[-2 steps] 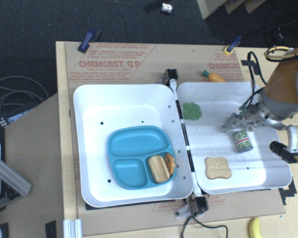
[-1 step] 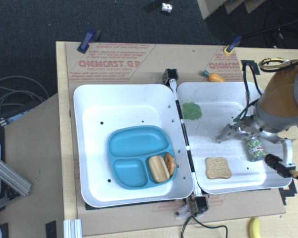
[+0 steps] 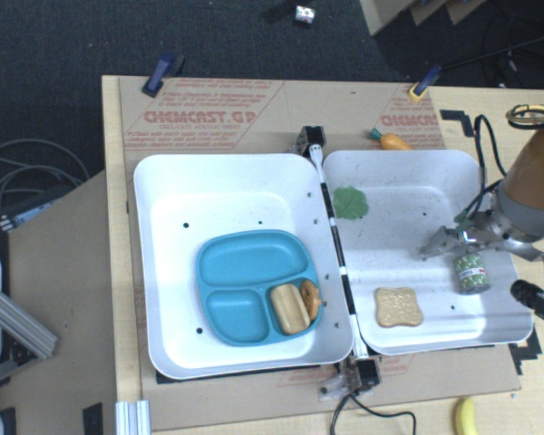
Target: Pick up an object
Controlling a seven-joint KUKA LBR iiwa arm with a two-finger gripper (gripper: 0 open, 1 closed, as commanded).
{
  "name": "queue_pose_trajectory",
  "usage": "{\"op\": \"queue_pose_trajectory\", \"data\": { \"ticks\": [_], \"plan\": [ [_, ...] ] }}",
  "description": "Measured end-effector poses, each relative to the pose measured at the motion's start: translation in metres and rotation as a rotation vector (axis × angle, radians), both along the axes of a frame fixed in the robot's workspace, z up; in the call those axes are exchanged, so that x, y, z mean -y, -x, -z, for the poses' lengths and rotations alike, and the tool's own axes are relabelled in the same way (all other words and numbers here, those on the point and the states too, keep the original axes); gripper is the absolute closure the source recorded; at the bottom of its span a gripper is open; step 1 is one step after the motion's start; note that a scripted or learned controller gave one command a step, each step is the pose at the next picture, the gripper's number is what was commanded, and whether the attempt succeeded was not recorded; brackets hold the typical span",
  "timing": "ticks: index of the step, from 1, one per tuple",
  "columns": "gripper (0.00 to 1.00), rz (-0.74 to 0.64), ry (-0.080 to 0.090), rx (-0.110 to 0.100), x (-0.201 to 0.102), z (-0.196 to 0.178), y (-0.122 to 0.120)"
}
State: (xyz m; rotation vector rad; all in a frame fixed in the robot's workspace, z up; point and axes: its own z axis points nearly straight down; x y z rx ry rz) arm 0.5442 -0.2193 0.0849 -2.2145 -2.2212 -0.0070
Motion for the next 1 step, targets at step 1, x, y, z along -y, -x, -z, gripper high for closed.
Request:
{"op": "queue_pose_trajectory", "data": {
  "ticks": [1],
  "plan": [
    [1.0,0.002,0.005,0.003,0.0015,-0.0098,-0.0002]
  ]
}}
